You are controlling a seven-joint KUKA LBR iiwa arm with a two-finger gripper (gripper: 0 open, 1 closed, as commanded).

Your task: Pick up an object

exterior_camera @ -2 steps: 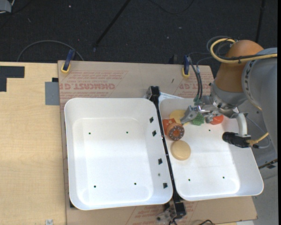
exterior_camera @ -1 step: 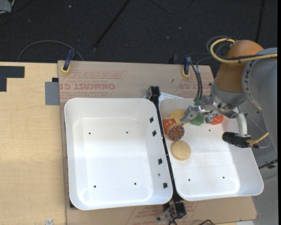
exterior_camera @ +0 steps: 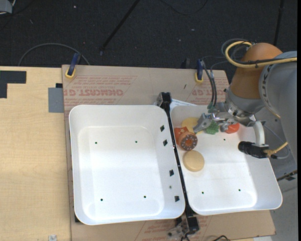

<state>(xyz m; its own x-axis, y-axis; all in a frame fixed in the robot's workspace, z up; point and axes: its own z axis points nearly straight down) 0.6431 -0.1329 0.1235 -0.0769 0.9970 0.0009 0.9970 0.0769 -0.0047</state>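
My gripper [exterior_camera: 208, 121] hangs low over the far part of the right bin [exterior_camera: 240, 195], reaching in from the right. Directly under and beside it lie a green piece [exterior_camera: 211, 130] and a yellow piece [exterior_camera: 190, 123]. A red-orange piece [exterior_camera: 232, 128] sits just right of the gripper. A red cylinder with a brown patterned end [exterior_camera: 186, 139] lies near the bin's left wall. In front of it rests a tan round disc [exterior_camera: 194, 161]. The view does not show whether anything is held.
The left bin [exterior_camera: 85, 195] stands beside the right one, split from it by a black-clipped divider [exterior_camera: 171, 149]. Both sit on a cardboard sheet [exterior_camera: 115, 87] clamped at its far edge. The arm's grey and orange body [exterior_camera: 261, 84] looms over the bench's far right.
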